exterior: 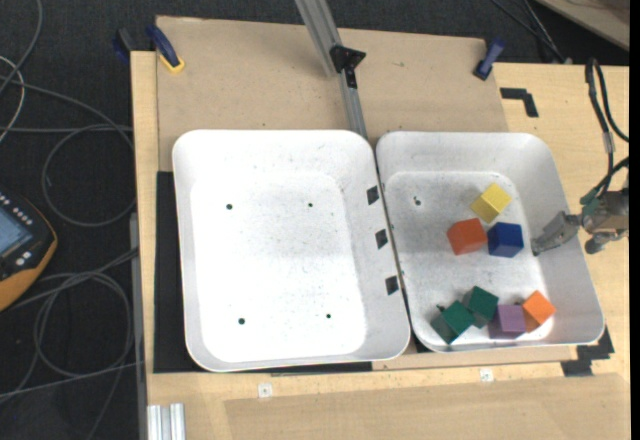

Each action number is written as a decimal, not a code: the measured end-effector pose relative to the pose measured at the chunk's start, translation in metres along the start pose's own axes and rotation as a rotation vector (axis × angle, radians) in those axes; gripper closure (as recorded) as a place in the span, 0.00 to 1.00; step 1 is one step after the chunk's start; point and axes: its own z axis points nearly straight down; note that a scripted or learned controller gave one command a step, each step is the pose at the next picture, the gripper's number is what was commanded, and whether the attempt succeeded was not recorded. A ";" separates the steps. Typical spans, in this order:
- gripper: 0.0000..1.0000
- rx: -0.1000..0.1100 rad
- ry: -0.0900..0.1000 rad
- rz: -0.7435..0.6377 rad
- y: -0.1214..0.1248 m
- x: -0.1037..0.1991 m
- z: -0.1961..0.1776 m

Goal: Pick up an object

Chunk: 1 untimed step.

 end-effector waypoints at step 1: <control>0.00 0.001 0.001 0.000 0.000 0.003 0.043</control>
